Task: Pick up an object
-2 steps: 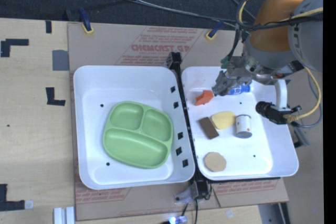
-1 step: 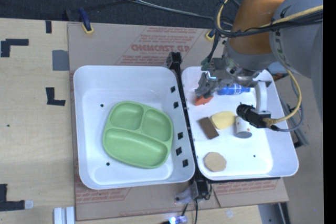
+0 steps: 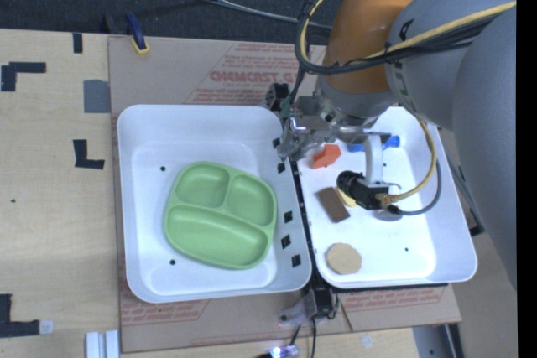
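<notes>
Arm (image 3: 470,54): I reach in from the right and bend down over the far edge of the right bin; my orange band (image 3: 369,21) is above the wrist.
Claw (image 3: 289,138): it hangs over the wall where the two bins meet, near their far corners. It is just beside the orange block and well apart from the plate's middle.
Claw state: I cannot tell whether it is open or closed. I see nothing held in it.
Left bin (image 3: 138,126): it holds one green plate (image 3: 220,215) with three compartments, lying flat near the middle.
Right bin (image 3: 419,239): it holds three small things.
Orange block (image 3: 325,155): it lies in the far left part of the right bin, the nearest thing to my claw.
Brown block (image 3: 333,204): it lies flat and skewed, on the near side of the orange block and apart from it.
Tan disc (image 3: 343,258): it lies flat by the near wall of the right bin, apart from the brown block.
Table (image 3: 50,180): pale wood with dark tape marks; a cardboard sheet (image 3: 243,80) lies under both bins.
</notes>
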